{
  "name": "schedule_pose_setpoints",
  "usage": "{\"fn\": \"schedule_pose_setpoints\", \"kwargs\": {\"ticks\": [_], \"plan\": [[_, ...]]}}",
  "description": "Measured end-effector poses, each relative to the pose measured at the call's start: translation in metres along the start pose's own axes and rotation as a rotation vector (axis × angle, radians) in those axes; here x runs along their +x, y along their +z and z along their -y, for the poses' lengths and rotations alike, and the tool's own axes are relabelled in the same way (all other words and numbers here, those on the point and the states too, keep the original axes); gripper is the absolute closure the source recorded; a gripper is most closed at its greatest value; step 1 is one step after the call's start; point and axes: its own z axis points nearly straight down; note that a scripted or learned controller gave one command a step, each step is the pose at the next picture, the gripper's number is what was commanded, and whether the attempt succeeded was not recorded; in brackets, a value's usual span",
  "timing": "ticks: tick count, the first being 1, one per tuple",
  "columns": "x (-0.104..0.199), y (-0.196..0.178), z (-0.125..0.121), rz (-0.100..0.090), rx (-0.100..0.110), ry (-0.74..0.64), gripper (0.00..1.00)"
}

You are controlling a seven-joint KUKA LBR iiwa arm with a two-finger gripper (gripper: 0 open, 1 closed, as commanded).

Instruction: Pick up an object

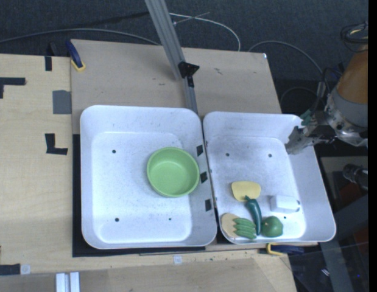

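A green bowl (172, 171) sits in the left bin (109, 132), toward its right side. Clustered at the front of the right bin (249, 129) are a yellow piece (244, 190), a dark green pepper-like piece (253, 212), a green round piece (272, 227), a tan and green piece (236, 227) and a small white block (284, 203). My gripper (296, 140) hangs over the right bin's far right rim, well behind those pieces. Nothing shows between its fingers.
A grey pole (167, 32) slants down from the top to the gap between the bins. Cables (206, 23) lie behind the bench. A blue and yellow clamp (74, 55) sits at the bench's back left.
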Motion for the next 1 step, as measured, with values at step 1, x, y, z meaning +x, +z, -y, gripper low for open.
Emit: {"fn": "schedule_pose_setpoints", "kwargs": {"ticks": [1], "plan": [[0.0520,0.0138,-0.0008,-0.003,0.006,-0.004,1.00]]}}
